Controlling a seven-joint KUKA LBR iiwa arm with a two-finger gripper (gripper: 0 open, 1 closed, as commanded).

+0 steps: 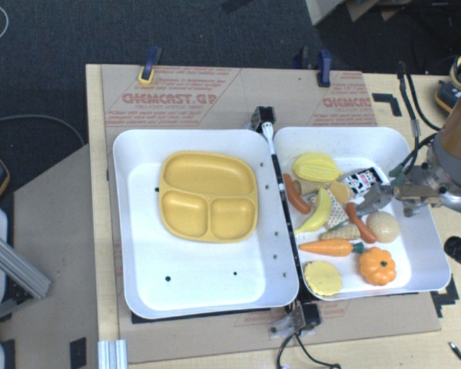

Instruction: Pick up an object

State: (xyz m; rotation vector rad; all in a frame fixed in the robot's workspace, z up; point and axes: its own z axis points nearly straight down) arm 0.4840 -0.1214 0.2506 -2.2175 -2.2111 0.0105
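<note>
Well, the two white bins sit side by side on the table [215, 91], their inner rims touching down the middle. The left bin [134, 229] carries a yellow divided plate [209, 196] toward its far half, set clear of every wall, with bare white floor all along the near side and the left side. The right bin [422, 260] is the crowded one: its toys bunch against the shared rim and across the middle, leaving open floor only along the far wall and down the right wall.

In that bin a yellow corn cob [316, 166] lies farthest, a red sausage [295, 194] runs beside the shared rim, and a banana [317, 211] curves just right of it. A black-and-white printed box [362, 180] lies near the middle. Nearer, a carrot [327, 247] lies crosswise, a pale yellow round piece [323, 277] sits by the near rim, and an orange pumpkin [377, 266] stands right of the carrot. A beige ball [383, 226] rests just above the pumpkin, with a second red sausage [359, 223] touching its left side.

The arm comes in low from the right, over the right wall. Its hand [376, 198] sits among the toys between the printed box and the beige ball; I cannot tell whether it is spread or closed, or whether it has anything.
</note>
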